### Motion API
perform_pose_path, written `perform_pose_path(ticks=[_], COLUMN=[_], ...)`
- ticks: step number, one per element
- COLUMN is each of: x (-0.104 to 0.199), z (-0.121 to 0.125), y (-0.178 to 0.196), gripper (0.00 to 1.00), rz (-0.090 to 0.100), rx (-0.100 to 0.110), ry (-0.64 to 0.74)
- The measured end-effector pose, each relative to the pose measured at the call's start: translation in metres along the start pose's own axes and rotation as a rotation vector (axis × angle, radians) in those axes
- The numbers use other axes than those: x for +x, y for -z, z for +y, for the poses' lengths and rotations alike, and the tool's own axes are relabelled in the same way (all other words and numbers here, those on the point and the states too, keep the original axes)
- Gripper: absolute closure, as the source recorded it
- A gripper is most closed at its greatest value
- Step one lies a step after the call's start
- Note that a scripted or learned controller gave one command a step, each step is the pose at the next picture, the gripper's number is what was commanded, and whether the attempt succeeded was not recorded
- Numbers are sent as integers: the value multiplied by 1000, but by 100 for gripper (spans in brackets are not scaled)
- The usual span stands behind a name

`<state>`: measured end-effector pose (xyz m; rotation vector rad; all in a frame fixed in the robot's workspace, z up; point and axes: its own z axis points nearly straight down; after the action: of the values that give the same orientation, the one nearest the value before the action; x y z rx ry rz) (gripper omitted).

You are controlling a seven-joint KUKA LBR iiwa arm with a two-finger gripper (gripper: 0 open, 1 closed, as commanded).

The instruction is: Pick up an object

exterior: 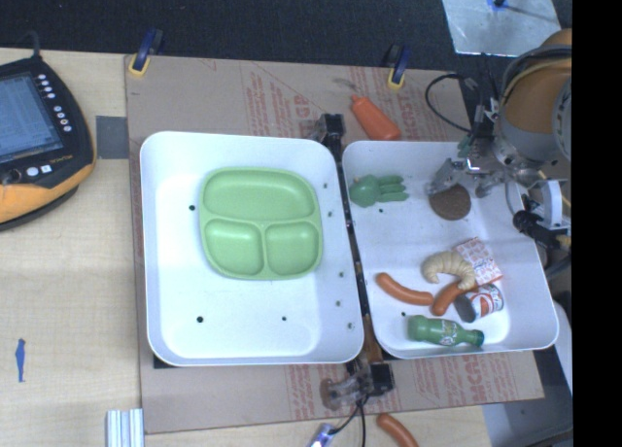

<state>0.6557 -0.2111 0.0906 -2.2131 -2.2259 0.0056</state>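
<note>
1. Gripper (465, 175) hung low in the right bin (408, 338), fingers spread apart, nothing between them.
2. It sat just above the brown disc (450, 204), probably the chosen target.
3. Croissant (445, 264), sausages (404, 290) and green bottle (444, 331) lay clustered nearer the front, harder to isolate.

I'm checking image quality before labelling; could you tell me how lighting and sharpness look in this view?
Camera view: even, soft lighting with faint shadows; the left bin looks bright, nearly washed out around the green divided plate; the gripper over the brown disc looks slightly blurred.
</note>
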Motion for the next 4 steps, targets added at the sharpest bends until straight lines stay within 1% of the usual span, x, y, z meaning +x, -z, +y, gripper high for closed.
perform_pose_path(ticks=[1,2,3,4], x=[-2,0,-2,71], z=[-37,-100,-99,-18], y=[94,4,16,105], gripper=[0,0,100,100], rz=[-1,0,-4,2], rx=[-5,2,-1,-4], ry=[-4,-1,4,-1])
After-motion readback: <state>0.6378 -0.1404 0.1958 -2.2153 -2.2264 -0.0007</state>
